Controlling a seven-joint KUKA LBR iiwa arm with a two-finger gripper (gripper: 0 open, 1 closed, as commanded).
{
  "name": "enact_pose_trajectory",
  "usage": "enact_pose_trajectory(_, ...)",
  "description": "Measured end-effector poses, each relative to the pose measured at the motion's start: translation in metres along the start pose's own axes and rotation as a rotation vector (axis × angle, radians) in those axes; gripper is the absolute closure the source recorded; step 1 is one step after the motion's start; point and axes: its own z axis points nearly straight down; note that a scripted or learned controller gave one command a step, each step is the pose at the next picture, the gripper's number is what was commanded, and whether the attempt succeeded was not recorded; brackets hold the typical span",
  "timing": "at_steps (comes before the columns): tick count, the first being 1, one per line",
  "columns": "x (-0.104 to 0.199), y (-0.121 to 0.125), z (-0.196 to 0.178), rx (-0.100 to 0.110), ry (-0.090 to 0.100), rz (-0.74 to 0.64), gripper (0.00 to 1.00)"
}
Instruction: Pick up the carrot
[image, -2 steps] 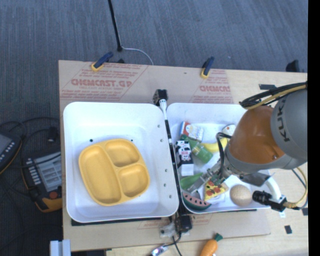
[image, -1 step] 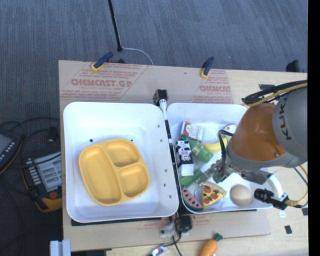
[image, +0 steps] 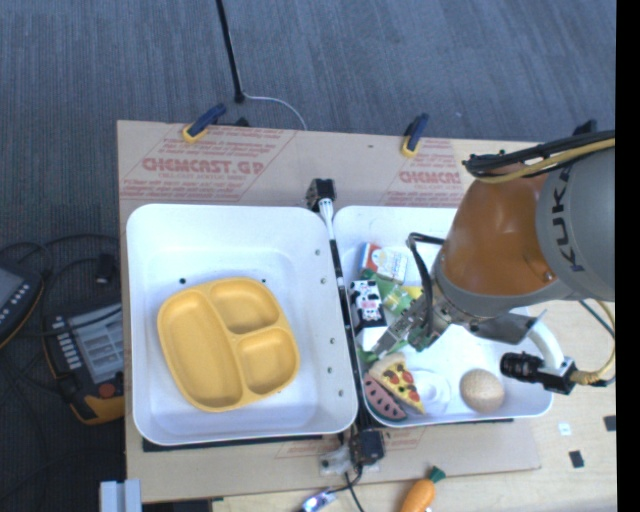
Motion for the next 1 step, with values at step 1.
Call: enact_pose_trajectory(1, 0.0524, 0.0417, 0.0003, 0.001, 0.0, -0.093, 1.0)
